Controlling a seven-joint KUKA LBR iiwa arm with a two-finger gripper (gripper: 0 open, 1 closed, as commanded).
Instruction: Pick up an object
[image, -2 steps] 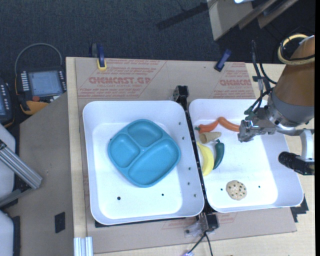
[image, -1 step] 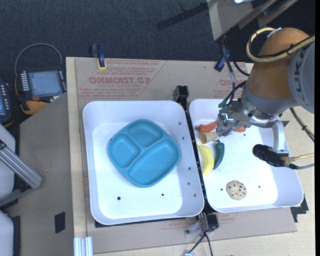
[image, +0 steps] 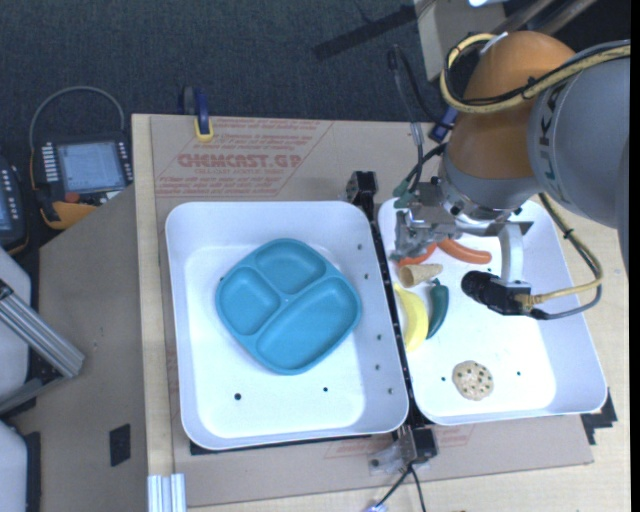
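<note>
The tool (image: 415, 238) sits low at the right bin's (image: 560, 390) eleven o'clock, over the carrot (image: 465, 251). Nothing looks lifted; its grip I cannot tell

Two white bins (image: 190, 330), one blue plate (image: 288, 304)
</note>
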